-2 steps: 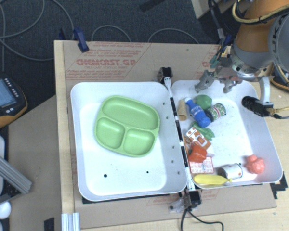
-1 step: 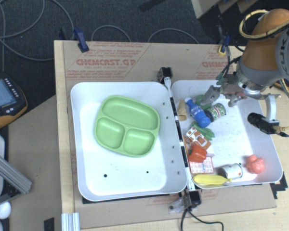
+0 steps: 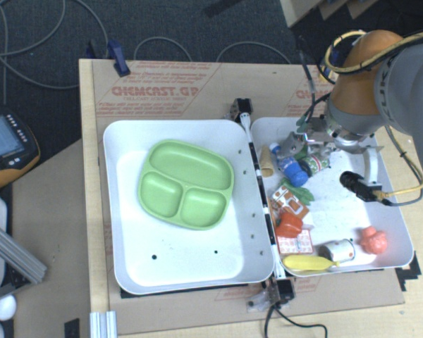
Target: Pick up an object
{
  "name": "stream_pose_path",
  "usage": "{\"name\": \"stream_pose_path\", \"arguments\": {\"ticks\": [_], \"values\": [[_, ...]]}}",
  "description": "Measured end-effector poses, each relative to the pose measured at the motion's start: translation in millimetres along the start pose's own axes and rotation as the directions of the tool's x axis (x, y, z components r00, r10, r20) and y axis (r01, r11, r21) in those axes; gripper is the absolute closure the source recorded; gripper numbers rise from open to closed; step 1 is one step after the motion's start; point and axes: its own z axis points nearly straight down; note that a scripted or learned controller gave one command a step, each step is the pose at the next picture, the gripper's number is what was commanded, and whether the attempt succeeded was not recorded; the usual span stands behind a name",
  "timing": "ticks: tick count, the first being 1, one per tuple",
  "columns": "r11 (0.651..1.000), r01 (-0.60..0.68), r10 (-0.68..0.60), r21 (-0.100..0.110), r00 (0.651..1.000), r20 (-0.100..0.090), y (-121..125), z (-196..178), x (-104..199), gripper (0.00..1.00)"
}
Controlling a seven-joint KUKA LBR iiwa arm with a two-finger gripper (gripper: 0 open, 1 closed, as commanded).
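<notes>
green tray (image 3: 186,184), white bins (image 3: 127,245), yellow banana (image 3: 307,263)

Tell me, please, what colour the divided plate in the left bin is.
The divided plate is light green, as the camera view shows.

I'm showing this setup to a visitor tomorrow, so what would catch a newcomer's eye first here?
Probably the light green divided plate, lying alone in the left white bin. Next, the grey arm with its orange band reaching in from the right, its gripper low over the far end of the right bin, by a blue object. That bin is a colourful jumble, with a yellow banana and a pink toy at its near end.
</notes>
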Motion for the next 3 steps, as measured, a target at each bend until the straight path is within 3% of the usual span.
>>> {"name": "stream_pose_path", "arguments": {"ticks": [1,2,3], "values": [[1.000,0.000,0.000,0.008,1.000,0.000,36.1,-12.9,-28.9,0.00],[1.000,-0.001,0.001,0.002,1.000,0.000,42.6,30.1,-4.8,0.00],[1.000,0.001,-0.001,0.008,1.000,0.000,40.9,23.5,-3.8,1.00]]}}
